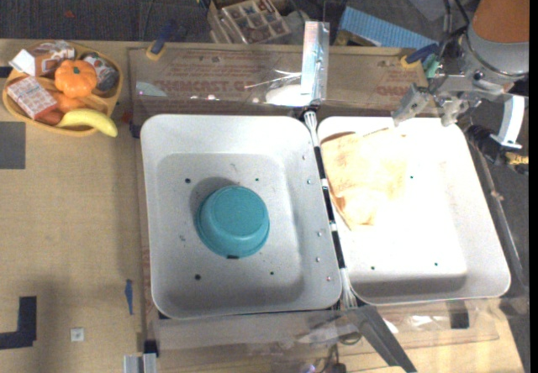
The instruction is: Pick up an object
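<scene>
A teal bowl [234, 221] lies upside down in the middle of the left bin [168, 153]. A pale orange-tan cloth-like sheet [363, 178] lies flat in the left part of the right bin [454, 262], against its left wall. My gripper [429, 112] hangs over the far edge of the right bin, up and to the right of the sheet's top corner. Its fingers [404, 110] are spread open with nothing between them. The orange-banded arm rises behind it at the top right.
A wicker plate [17, 102] with a small pumpkin, a banana and packets sits at the far left on the bench. A cardboard wall and a metal bracket [314, 60] stand behind the bins. Cables and boxes lie beyond.
</scene>
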Controlling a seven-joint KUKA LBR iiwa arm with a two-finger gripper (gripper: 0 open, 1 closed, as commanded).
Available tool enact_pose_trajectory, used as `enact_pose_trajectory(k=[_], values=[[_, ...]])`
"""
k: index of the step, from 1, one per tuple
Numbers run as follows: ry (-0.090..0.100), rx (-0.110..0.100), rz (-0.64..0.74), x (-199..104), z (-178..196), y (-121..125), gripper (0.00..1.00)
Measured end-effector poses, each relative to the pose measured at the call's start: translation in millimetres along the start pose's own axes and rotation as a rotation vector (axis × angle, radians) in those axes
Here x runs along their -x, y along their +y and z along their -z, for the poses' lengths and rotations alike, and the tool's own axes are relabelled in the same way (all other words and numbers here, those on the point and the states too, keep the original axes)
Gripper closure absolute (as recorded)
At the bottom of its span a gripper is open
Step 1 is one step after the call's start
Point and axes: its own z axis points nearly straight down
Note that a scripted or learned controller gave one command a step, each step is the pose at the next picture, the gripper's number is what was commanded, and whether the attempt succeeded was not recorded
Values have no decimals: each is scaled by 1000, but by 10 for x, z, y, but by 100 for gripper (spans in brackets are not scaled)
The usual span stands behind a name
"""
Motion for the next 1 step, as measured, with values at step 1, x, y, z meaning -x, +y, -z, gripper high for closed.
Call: enact_pose_trajectory(k=[1], values=[[-1,-2,-191,11,-178,-84,0]])
